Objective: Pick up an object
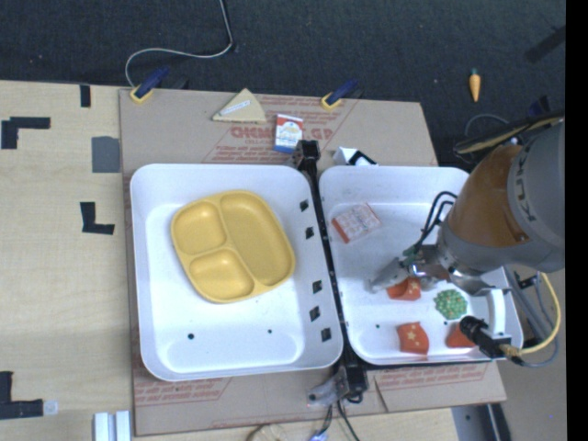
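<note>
In the right bin [386, 191], near its front edge, the pincer [397, 277] is seen lowered, with the arm [501, 209] reaching in over the bin's right edge. Whether the pincer is wide or narrow cannot be told. A small red piece [404, 290] is seen right at the pincer's tip, touching or just beside it; a hold on it cannot be made out. A green ball [450, 302] is placed just right of that piece. Two more red pieces, one [412, 338] at the front edge and another [457, 337] toward the front right corner, are also found there. A clear packet [356, 221] is laid nearer the bin's back left part. In the left bin [156, 338], a yellow tray [231, 244] with three compartments is set.
</note>
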